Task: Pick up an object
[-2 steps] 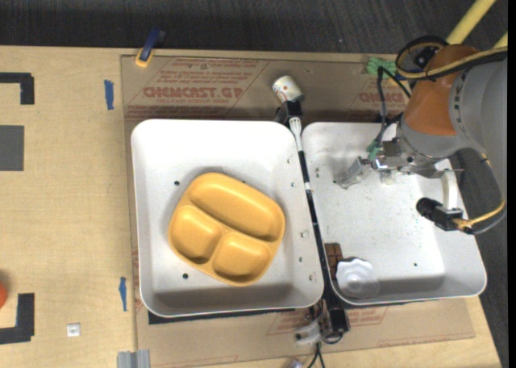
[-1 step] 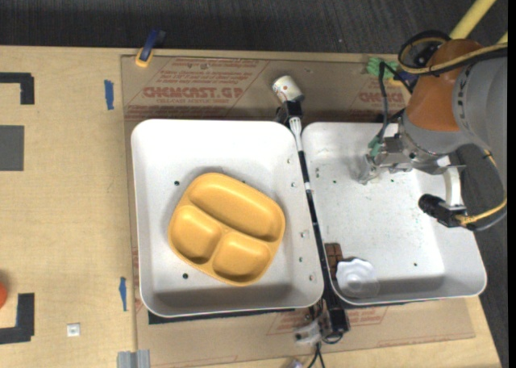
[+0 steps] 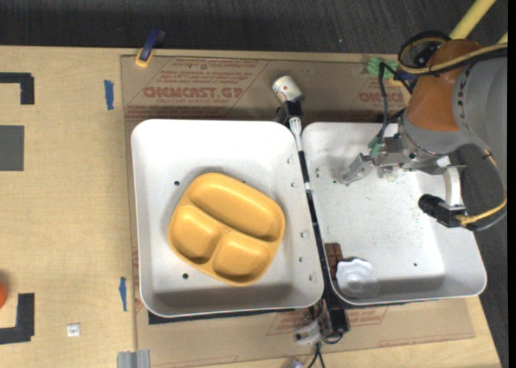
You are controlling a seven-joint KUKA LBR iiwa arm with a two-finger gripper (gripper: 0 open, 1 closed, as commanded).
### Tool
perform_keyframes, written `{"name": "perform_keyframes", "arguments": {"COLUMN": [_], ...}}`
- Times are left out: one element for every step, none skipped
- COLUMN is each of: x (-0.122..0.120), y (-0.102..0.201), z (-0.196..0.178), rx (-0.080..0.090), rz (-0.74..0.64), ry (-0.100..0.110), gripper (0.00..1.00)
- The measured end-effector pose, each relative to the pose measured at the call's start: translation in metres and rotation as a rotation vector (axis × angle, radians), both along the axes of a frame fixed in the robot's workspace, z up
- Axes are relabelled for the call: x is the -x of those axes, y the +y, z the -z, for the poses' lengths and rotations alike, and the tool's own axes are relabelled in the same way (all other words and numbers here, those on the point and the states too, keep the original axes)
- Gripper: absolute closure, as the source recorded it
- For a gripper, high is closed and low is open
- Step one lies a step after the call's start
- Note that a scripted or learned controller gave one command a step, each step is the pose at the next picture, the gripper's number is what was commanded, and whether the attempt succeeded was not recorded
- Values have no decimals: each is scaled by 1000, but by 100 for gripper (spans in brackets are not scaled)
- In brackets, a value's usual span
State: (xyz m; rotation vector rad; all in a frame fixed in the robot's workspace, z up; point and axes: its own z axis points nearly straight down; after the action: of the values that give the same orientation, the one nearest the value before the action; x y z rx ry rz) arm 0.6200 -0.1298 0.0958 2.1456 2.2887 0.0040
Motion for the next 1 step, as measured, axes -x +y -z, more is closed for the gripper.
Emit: {"name": "perform_keyframes", "arguments": {"x": [80], "y": [-36], "z": [6], "rx": [-2], "rz": [113], "ry": [7], "gripper": [0]}}
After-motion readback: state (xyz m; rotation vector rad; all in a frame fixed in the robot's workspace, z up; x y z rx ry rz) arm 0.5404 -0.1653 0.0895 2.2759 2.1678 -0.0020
